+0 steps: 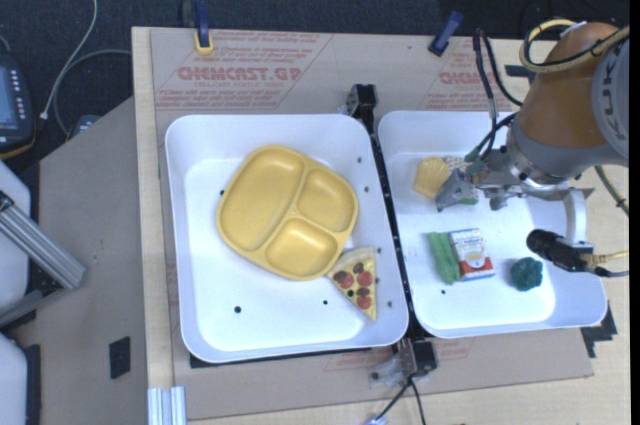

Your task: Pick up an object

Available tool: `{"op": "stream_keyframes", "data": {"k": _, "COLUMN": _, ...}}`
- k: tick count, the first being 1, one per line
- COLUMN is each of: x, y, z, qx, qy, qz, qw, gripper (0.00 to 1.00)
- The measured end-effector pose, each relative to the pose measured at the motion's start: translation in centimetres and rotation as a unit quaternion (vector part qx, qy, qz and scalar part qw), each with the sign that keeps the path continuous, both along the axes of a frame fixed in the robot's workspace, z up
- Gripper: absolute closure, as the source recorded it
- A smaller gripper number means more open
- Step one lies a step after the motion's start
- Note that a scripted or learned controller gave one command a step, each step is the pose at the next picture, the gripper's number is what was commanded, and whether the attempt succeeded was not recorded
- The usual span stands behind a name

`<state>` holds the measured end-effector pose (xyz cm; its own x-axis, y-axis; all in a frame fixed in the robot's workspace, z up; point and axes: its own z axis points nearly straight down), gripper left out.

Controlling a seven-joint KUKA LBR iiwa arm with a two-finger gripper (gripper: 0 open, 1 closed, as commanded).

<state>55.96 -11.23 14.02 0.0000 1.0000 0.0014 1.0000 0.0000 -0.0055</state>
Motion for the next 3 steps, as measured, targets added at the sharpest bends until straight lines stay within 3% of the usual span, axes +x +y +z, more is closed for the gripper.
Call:
{"op": "stream_keyframes", "data": {"k": 1, "x": 0.1, "y": -0.1, "z": 1.3, "qx": -0.0010, "qy": -0.003, "qz": 0.000, "qw": 1.0000, "gripper": 1.00}}
{"op": "stream_keyframes", "data": {"k": 3, "x": -0.9, "y": 0.0, "z": 10.5, "qx": -0.0015, "qy": -0.005, "qz": 0.001, "qw": 1.0000, "gripper": 1.00}}
